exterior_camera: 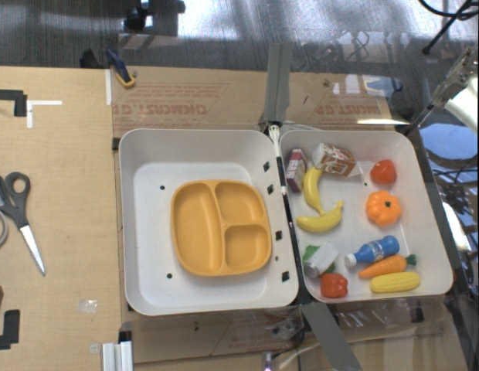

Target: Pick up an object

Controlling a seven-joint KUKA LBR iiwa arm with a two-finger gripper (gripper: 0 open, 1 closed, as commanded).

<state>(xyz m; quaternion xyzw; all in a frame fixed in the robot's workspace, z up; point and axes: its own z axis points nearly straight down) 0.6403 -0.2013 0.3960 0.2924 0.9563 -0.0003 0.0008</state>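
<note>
A yellow three-compartment plastic plate (221,227) lies in the left shallow white bin (139,207). All the toy food sits in the right white bin (425,199), to the plate's right: a curved yellow banana (321,207) nearest it, an orange pumpkin (383,208) and a red tomato (383,171) farther right, and a blue bottle (375,251), an orange carrot (388,266) and a yellow corn cob (394,282) right and lower. Grey-handled scissors (19,215) lie on the worktop (62,284), far left of the plate.
</note>
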